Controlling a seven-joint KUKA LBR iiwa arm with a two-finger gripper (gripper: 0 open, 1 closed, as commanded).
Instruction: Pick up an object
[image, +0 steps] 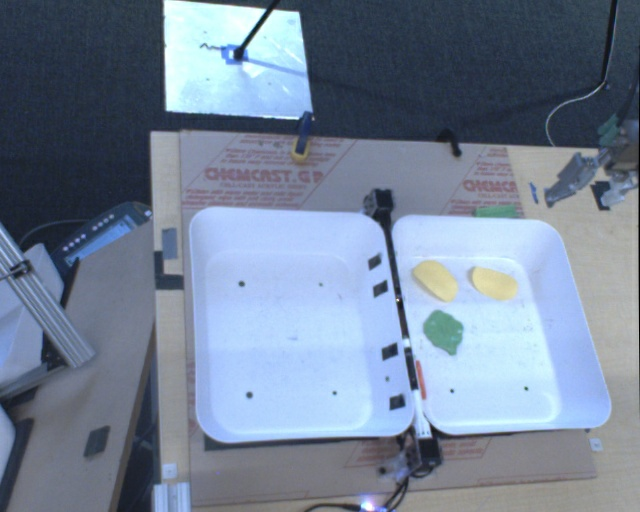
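The jaws (572, 180) (spread or pinched, I cannot tell) hang well apart from the green object (443, 331).

A single fixed camera looks down at a slant from above the near edge of the bench (330, 160), facing its far edge. It stands far enough back to take in both white bins whole, the left bin (215, 330) and the right bin (560, 330), side by side, with dark floor beyond the far edge.

A robotics lab: cabled white bins (300, 225) sit on a protective-papered bench (330, 160), aluminium framing (45, 310) left of them.
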